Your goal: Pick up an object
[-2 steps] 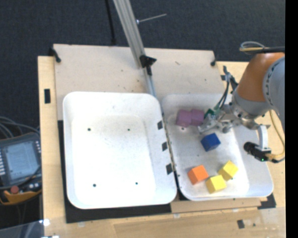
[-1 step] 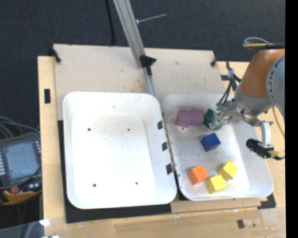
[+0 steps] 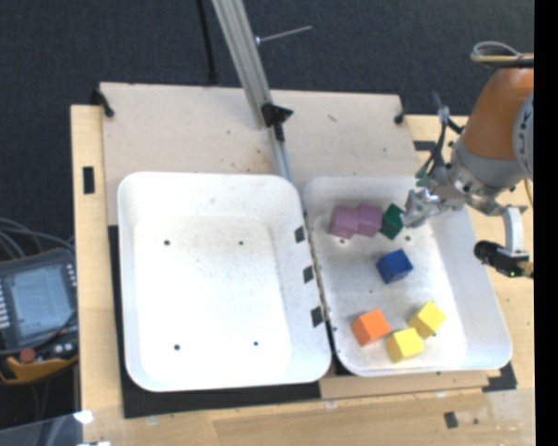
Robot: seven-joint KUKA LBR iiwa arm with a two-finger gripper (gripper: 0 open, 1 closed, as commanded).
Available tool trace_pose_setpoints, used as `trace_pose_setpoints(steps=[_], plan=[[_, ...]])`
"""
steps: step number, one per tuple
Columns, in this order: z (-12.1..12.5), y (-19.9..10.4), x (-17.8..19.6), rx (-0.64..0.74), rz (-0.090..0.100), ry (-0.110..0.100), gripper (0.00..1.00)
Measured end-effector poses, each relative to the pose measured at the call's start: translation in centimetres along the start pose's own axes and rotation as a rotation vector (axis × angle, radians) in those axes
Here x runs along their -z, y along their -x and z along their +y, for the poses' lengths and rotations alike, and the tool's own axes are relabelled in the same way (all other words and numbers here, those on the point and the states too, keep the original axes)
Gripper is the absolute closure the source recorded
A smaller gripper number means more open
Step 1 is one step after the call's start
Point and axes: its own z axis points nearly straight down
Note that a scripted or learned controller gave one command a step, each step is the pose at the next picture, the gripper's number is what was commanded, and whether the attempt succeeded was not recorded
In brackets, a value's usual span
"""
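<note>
Item 1: gripper [image 3: 417,206], on the grey arm [image 3: 491,161] with the orange band [image 3: 498,110], reaching in from the right of the camera view and sitting low over the far part of the right bin [image 3: 474,249]. Whether it is spread or pressed together cannot be told; nothing can be seen between its tips.

Item 2: green block [image 3: 392,221], immediately left of the gripper and slightly nearer the camera; it looks to be touching or very nearly touching the tip. It rests tilted on the bin floor.

Item 3: purple block [image 3: 356,220], just beyond the green block on the gripper's left, touching it or nearly so, lying lengthwise close to the bin's far-left wall.

Item 4: blue block [image 3: 394,266], nearer the camera than the gripper and slightly left, apart from the green block.

Item 5: orange block [image 3: 371,326], well toward the camera from the gripper and to its left, near the bin's front wall.

Item 6: two yellow blocks, one [image 3: 429,319] almost straight toward the camera from the gripper, the other [image 3: 405,344] just beside it, closer to the front rim.

Item 7: left bin [image 3: 139,203], far to the gripper's left, its rim alongside the right bin's.

Item 8: handheld control pendant [image 3: 33,300], farthest left, off the bench.
</note>
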Motion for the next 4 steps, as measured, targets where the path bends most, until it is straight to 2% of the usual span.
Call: trace_pose_setpoints(steps=[1,2,3,4], plan=[[-0.3,-0.2,6.4,0.001,-0.001,0.002,1.0],[-0.1,-0.1,10.7,0.003,0.0,0.0,1.0],[1.0,-5.0,10.2,0.004,0.002,-0.006,1.0],[0.7,-10.1,8.7,0.004,0.003,-0.007,1.0]])
